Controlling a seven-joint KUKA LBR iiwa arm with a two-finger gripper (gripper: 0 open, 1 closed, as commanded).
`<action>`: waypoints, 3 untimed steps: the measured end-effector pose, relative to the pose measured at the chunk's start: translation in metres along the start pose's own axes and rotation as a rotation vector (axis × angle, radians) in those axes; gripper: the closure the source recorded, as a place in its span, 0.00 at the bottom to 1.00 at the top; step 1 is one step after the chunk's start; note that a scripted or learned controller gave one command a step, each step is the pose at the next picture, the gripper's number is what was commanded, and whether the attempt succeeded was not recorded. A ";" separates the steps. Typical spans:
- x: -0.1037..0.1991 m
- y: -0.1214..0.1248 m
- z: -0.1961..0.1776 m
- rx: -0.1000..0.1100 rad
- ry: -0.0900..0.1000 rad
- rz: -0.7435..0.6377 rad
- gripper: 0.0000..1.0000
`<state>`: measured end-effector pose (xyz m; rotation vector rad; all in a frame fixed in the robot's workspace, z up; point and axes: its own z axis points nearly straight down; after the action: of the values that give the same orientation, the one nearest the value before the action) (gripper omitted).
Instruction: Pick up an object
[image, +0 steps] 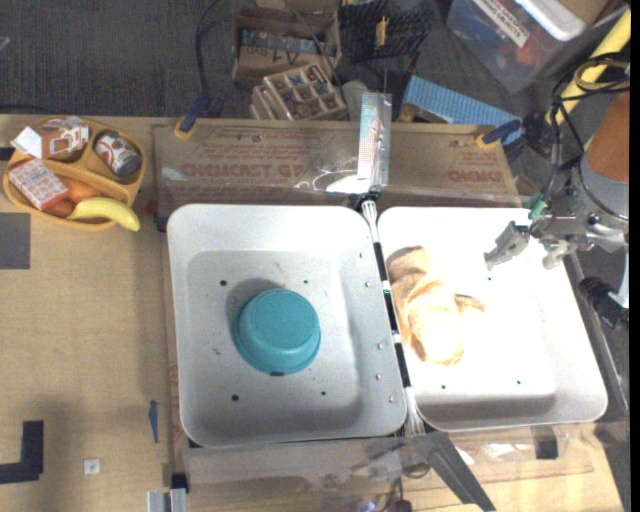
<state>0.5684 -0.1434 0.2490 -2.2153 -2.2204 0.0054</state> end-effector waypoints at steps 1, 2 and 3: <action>0.007 -0.002 0.136 -0.001 0.000 -0.199 0.00; 0.042 0.014 0.157 -0.015 -0.006 -0.256 0.00; 0.043 0.014 0.148 -0.018 -0.002 -0.252 1.00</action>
<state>0.5816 -0.1006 0.1012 -1.9266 -2.4919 -0.0132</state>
